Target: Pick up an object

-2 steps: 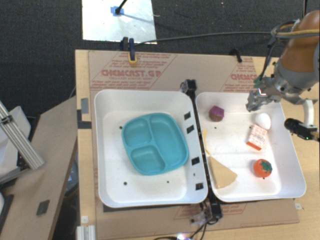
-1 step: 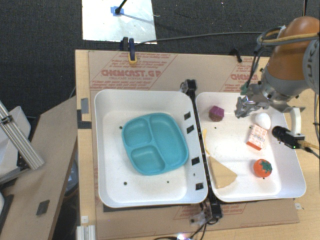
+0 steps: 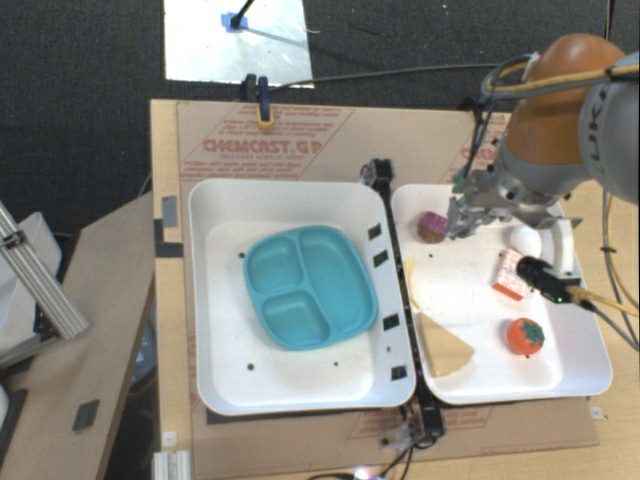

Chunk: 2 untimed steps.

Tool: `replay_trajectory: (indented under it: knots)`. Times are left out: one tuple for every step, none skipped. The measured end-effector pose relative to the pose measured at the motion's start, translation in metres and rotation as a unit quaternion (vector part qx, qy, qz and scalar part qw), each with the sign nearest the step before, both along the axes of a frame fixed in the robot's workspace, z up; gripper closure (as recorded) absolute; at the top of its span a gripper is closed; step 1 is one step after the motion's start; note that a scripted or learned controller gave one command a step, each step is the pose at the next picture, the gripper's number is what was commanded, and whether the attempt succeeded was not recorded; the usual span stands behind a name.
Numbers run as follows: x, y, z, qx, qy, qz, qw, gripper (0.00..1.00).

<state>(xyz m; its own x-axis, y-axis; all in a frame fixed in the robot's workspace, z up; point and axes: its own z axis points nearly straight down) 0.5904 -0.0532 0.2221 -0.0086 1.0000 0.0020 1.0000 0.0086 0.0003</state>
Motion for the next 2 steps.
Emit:
replay_trajectory:
  knots:
    - [-0.018, 0.060, -0.005, 0.0006, 0.001, 0.001, 1.0000, 1.00]
    - [-0.041, 0.114, -0.009, 0.0005, 0.001, 0.001, 1.0000, 1.00]
